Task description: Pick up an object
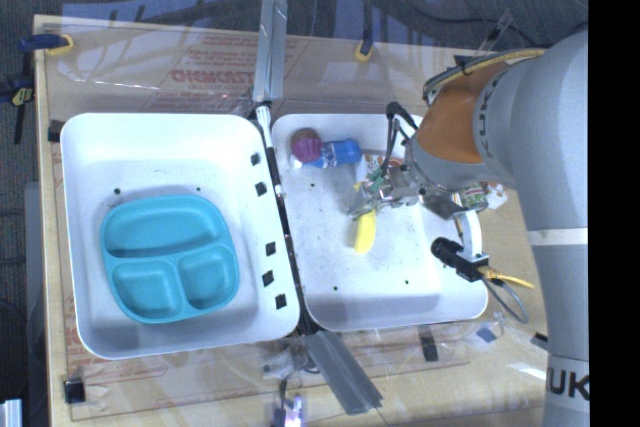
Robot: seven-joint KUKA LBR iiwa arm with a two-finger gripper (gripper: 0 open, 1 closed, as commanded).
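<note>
Hovering over right bin (330, 305), gripper (368, 205) just above yellow object (365, 234); finger state unclear, possibly touching.

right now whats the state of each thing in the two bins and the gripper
turquoise three-compartment plastic tray: lying flat in the left white bin.
yellow banana-shaped object: lying on the floor of the right white bin, just below the gripper.
purple ball: resting at the far wall, touching the blue object.
gripper: low over the right bin.
</note>
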